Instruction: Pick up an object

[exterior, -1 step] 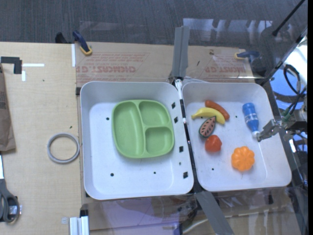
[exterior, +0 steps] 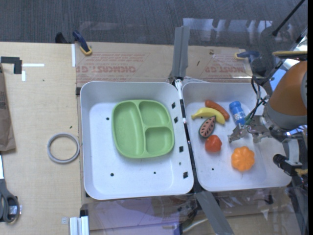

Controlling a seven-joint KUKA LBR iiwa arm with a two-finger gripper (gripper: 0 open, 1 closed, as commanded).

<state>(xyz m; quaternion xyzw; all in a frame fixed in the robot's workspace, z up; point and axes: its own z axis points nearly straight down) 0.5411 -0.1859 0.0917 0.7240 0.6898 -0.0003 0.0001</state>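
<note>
white plastic bins sit side by side on a bench under the overhead camera. the left bin [exterior: 93,146] holds a green divided plate [exterior: 143,129]. the right bin [exterior: 274,177] holds a scatter of toy foods: a yellow banana [exterior: 208,113] touching an orange-red carrot [exterior: 218,109], a watermelon slice [exterior: 207,127], a red tomato [exterior: 213,143], an orange pumpkin [exterior: 243,159] and a blue bottle [exterior: 237,111]. the gripper [exterior: 239,134] of the grey-and-orange arm hangs low over the right bin, between the bottle and the pumpkin, its fingers apart with nothing between them. a roll of tape [exterior: 63,147] lies on the bench left of the bins.
</note>
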